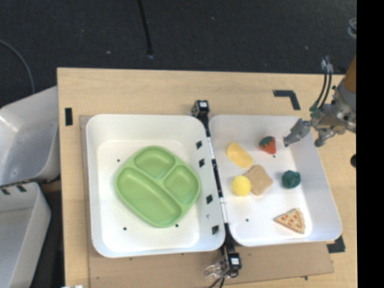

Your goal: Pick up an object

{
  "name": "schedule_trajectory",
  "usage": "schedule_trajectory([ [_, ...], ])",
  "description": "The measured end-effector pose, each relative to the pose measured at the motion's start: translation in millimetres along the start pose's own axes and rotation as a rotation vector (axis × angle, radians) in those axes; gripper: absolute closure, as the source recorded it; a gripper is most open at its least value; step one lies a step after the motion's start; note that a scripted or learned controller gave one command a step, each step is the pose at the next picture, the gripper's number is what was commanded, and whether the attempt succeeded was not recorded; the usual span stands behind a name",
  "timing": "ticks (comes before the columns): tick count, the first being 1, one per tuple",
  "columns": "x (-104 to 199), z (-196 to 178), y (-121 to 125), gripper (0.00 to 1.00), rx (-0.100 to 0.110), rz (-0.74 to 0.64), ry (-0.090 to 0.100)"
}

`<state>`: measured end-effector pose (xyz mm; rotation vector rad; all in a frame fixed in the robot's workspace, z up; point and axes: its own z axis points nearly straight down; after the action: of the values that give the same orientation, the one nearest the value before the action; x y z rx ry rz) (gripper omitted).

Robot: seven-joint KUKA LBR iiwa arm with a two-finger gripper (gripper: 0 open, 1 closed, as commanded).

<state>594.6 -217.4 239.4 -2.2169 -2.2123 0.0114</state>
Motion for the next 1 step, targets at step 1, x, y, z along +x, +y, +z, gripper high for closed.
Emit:
schedule_trajectory([
  [1,1.0,-8.7,2.5,0.0,-0.014,-0.003,-0.002],
])
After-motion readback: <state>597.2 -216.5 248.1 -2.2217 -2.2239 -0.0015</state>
